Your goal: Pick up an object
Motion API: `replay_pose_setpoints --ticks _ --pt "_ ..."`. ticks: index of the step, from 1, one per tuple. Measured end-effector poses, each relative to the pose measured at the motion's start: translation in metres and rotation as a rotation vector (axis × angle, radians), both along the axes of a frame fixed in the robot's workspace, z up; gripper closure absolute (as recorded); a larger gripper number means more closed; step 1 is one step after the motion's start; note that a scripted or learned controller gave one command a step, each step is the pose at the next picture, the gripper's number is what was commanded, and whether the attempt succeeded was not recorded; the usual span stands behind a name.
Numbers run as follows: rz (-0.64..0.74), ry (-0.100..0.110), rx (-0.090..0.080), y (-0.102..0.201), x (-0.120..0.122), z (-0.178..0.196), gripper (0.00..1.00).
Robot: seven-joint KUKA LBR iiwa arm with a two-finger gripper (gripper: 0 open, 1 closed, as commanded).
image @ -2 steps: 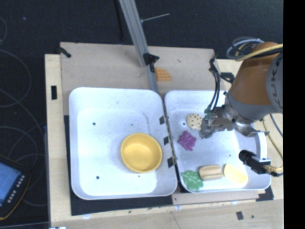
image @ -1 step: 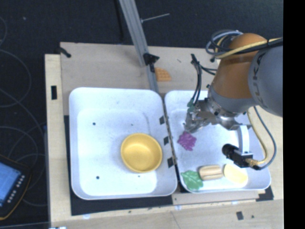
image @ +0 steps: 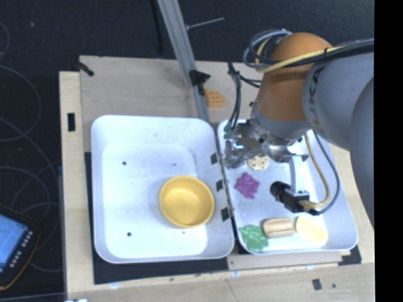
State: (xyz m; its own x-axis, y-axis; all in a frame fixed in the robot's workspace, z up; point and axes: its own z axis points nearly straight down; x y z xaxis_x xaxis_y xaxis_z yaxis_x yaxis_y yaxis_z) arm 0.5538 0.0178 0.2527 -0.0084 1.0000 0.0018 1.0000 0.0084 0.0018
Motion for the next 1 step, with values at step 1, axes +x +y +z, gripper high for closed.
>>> replay_pose_setpoints --ticks 1 --pt "-0.002 0.001 -0.002 0.0514 0.0234 -0.0121 1.00"
